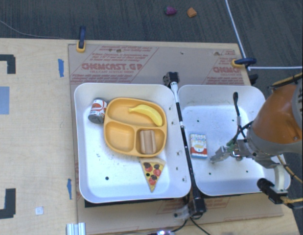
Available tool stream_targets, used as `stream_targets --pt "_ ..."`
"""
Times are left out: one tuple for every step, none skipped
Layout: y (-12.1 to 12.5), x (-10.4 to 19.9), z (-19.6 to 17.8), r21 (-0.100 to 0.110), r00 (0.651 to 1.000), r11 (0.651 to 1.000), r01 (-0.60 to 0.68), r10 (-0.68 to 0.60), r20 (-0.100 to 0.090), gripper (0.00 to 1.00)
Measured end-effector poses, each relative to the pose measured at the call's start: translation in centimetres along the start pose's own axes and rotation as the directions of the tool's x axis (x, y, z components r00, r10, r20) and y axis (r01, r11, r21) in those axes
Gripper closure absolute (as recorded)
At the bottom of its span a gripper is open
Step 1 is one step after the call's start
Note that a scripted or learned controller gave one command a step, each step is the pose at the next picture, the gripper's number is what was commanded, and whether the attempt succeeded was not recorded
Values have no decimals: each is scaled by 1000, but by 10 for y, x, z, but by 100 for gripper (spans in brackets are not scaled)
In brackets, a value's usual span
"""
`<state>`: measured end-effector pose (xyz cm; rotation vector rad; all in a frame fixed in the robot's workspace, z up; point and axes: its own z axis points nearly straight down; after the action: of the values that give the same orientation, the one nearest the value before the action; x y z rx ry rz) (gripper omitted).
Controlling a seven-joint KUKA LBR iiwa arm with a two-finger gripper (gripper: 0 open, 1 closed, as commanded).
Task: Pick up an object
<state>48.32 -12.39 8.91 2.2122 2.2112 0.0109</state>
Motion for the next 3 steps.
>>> stream_targets --pt "-2 -26 -78 11 1000 1000 0 0 -3 0" --pt "-4 15 -5 13 1000 1000 0 0 -4 0" --pt "-3 21 0 10 1000 1000 -5 5 0 0"
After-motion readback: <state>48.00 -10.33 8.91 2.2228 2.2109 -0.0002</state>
